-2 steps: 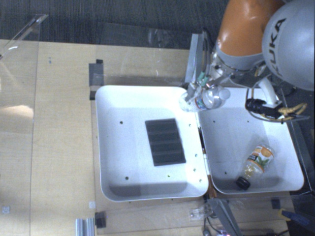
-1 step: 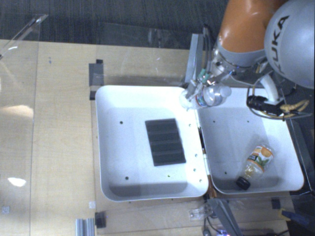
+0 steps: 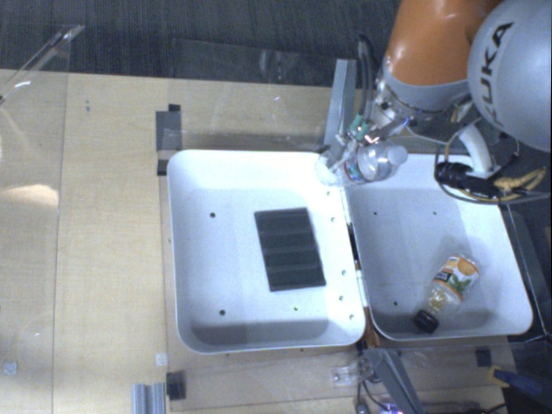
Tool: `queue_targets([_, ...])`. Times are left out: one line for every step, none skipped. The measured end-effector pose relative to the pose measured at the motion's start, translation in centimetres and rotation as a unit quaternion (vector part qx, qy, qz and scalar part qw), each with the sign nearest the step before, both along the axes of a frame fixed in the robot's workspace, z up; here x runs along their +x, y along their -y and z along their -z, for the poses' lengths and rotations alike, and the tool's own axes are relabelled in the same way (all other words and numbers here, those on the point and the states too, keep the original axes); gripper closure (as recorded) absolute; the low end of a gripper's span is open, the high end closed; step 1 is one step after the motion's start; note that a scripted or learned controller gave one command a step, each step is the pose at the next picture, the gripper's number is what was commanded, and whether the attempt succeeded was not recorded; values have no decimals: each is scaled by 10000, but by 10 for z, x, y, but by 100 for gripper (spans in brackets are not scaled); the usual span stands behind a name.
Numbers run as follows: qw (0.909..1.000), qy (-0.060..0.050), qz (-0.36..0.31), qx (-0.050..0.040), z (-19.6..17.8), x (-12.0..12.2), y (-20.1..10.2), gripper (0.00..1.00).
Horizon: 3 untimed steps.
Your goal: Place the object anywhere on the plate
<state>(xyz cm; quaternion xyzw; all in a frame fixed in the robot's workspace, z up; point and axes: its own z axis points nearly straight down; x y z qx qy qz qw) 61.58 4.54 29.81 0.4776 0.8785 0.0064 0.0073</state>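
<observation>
While the arm [image 3: 448, 33] leans in from the right, its end effector [image 3: 362, 149] hangs over the far edge where the two white bins meet; a small clear bottle [image 3: 379, 159] sits between its fingers. Grey housing reads "KUKA" in part. Left bin [image 3: 198, 317] carries a dark ribbed plate [image 3: 290, 248] near its middle. Right bin [image 3: 509, 317] holds a second bottle [image 3: 448, 291], lying tilted near the front edge, black cap, yellow-orange label, writing unreadable.

White letters "UKA" read on the grey arm [image 3: 509, 54] — the bottle [image 3: 450, 288] label's print is too small to read.
</observation>
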Motion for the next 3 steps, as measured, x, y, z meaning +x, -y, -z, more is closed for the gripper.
queue_targets([9980, -7, 635, -11, 99, 13, 51, 100])
queue_targets([9971, -50, -761, -23, 73, 0, -5, 100])
queue_targets([9814, -46, -1917, -33, 29, -53, -63, 100])
